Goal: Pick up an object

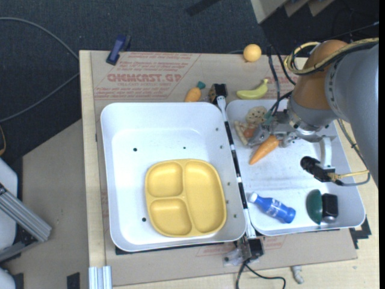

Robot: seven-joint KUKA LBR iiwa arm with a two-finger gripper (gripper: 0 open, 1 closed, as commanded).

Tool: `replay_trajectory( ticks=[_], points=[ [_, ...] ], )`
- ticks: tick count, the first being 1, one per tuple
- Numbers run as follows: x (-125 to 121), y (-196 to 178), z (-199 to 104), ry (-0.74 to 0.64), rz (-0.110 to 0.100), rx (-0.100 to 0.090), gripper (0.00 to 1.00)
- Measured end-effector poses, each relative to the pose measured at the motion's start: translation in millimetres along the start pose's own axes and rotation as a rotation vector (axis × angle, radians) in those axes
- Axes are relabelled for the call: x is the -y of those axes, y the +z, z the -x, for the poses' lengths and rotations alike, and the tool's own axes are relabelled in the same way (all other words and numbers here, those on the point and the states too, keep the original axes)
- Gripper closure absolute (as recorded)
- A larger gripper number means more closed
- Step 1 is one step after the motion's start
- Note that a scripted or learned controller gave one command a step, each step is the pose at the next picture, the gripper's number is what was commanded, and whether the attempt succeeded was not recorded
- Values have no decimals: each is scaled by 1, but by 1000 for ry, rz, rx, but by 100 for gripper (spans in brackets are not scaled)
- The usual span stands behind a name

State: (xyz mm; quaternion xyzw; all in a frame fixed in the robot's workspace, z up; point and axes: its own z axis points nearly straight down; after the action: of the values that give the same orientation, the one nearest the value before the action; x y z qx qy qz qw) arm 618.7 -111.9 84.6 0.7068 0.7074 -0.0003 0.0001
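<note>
Two shallow white plastic bins, side by side: left bin (120, 120) and right bin (289, 182), both smooth and round-cornered, on a printed brown cardboard sheet (144, 77).

Left bin: we count one item, a glossy yellow plastic plate (185, 196), a rounded square moulded into three compartments.

Right bin: we count five items.
- One orange tapered carrot (263, 151), matte, lying at a slant with its tip toward the divider.
- One pale speckled round biscuit-like piece (256, 114) at the far corner; the brownish bits beside it are too small to identify.
- One blue plastic bottle with a white cap (274, 208), lying on its side.
- One dark green rounded lump (313, 205), touching one small black-and-silver block (329, 206).

On the cardboard beyond the bins: one curved yellow banana (252, 90), one orange ball (252, 53), one small orange toy piece (194, 94), one blue clip (118, 49).

The gripper (278, 132) sits low over the carrot's thick end, very close or touching. We cannot tell whether it is apart or closed, nor whether it grips the carrot.
</note>
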Motion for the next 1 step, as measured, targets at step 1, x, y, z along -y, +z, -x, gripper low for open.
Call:
replay_trajectory(
  ticks=[1],
  points=[
    [-1,-11,0,-1,3,2,100]
  ],
)
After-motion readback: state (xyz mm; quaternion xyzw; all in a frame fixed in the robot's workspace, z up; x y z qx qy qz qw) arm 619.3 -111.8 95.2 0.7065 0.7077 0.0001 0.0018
